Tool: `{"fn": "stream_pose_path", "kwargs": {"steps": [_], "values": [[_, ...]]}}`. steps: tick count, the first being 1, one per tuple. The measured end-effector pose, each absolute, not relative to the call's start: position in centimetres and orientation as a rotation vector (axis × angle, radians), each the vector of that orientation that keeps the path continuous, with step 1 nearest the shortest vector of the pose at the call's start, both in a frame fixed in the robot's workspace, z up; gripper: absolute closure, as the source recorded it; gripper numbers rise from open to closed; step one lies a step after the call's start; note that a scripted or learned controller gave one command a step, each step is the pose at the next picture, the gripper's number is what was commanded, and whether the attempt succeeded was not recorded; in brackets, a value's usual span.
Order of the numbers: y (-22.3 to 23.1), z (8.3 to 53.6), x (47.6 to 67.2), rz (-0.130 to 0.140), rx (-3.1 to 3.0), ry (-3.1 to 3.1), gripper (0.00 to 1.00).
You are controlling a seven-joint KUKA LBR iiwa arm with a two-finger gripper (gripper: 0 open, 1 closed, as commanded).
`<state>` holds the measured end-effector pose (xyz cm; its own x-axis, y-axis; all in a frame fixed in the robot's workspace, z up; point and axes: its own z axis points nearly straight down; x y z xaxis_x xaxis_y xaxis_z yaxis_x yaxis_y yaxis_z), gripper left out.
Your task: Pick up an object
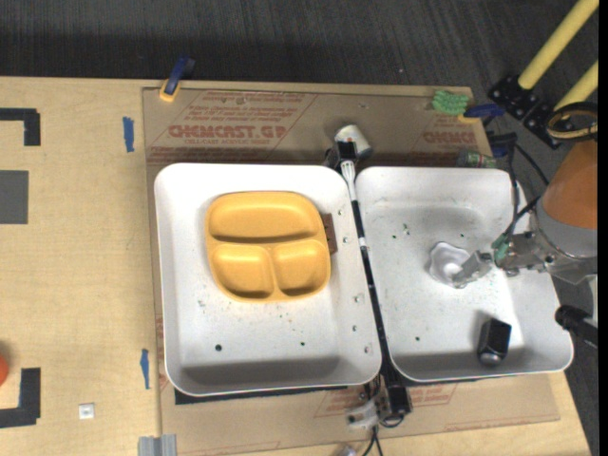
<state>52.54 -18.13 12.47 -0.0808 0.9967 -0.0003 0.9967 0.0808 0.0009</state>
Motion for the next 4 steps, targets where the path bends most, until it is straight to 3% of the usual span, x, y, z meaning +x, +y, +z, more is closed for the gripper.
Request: {"fn": "stream_pose_path", "kwargs": {"steps": [1, 2, 3, 4], "values": [[-14.2, 8.5, 58.1, 0.003, 1.851, 2.534, 0.0], [-13.3, 8.5, 56.0, 0.001, 1.441, 2.79, 0.0], [-10.4, 8.6, 56.5, 0.001, 0.999, 2.976, 0.0], [-10.4, 8.6, 56.5, 0.002, 0.999, 2.976, 0.0]]}}
